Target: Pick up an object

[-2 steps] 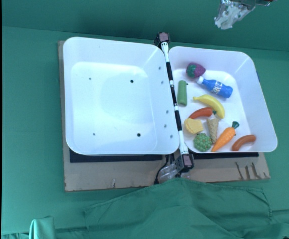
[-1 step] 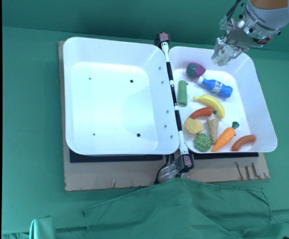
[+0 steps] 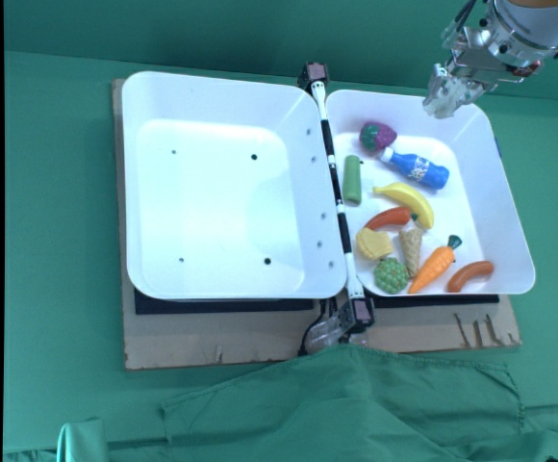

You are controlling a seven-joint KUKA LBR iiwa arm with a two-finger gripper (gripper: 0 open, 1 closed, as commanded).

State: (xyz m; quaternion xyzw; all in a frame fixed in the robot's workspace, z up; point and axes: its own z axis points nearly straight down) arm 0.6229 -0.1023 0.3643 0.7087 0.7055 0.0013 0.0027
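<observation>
bins: 2 – left bin (image 3: 154, 94), right bin (image 3: 510, 229) | bottle (image 3: 417, 168): 1 | banana (image 3: 406, 200): 1 | carrot (image 3: 435, 264): 1 | sausages: 2 – (image 3: 388, 218), (image 3: 469, 275) | cucumber (image 3: 352, 179): 1 | ice-cream cone (image 3: 411, 249): 1

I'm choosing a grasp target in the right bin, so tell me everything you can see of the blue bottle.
The blue bottle is a small toy of what looks like glossy plastic, with a white cap and neck and a pale label patch on its side. It lies flat on the floor of the right bin, in the far part, cap pointing up-left toward the purple fruit, nearly touching it. The banana lies just below, apart from it. The gripper is above the bin's far rim, not touching it.
</observation>
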